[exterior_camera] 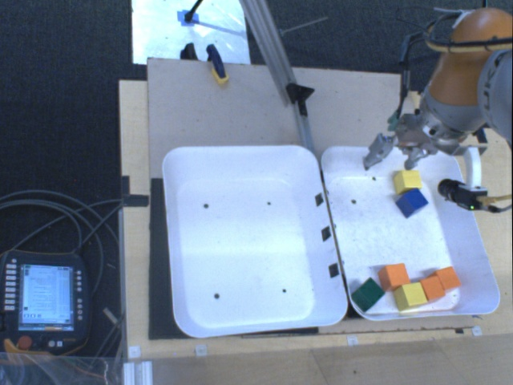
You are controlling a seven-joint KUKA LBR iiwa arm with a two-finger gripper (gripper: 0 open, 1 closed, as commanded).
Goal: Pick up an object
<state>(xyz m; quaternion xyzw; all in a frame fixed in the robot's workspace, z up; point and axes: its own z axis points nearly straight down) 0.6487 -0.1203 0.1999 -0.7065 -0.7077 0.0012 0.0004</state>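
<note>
The yellow cube [406, 180] sits just below the tool [393, 159], a blue cube [411, 203] touching it beyond. The tool hangs spread and empty: the approach step. Next, I'd judge, it must centre over the cube and descend.

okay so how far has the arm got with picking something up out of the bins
Done: the gripper is over the far end of the right bin, fingers spread and apart. In hand: nothing sits between the fingers; it hangs just beside the yellow block, with the blue block next to that. Left: lower onto a block, close and lift. The other blocks, including the green block, lie untouched at the near end.
</note>
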